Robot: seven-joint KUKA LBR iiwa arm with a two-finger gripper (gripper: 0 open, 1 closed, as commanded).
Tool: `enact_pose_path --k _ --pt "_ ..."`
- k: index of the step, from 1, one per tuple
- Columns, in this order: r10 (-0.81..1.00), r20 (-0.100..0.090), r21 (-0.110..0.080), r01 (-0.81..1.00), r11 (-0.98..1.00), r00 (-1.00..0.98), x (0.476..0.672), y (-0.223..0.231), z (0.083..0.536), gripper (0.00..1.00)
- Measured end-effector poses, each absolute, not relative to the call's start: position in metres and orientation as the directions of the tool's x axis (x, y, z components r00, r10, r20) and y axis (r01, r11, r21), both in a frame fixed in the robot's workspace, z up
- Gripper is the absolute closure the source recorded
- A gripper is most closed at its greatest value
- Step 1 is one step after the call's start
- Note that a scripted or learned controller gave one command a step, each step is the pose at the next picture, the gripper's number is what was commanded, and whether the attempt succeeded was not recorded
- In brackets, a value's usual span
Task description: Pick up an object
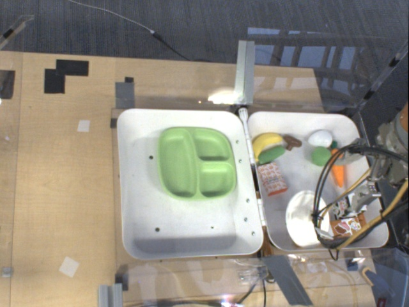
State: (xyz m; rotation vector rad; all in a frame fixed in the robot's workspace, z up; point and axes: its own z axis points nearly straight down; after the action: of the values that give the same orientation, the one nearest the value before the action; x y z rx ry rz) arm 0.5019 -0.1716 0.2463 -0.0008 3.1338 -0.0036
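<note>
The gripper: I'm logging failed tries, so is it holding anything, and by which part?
Cannot be told. The gripper sits low over the right bin behind cables, near a white bowl.

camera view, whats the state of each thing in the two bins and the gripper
green plastic divided plate: flat, upright, alone in the left white bin
white round bowl: in the right white bin, partly under cables
yellow banana: lying by the divider
orange carrot: lying, cable across it
small red printed packet: flat
gripper: low over the right bin's near corner
</note>
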Motion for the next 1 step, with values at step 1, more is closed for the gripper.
enact_pose_path --k 1 --pt "-0.18 -0.022 -0.008 -0.18 0.984 -0.983 0.5177 -0.2056 0.1221 0.0"
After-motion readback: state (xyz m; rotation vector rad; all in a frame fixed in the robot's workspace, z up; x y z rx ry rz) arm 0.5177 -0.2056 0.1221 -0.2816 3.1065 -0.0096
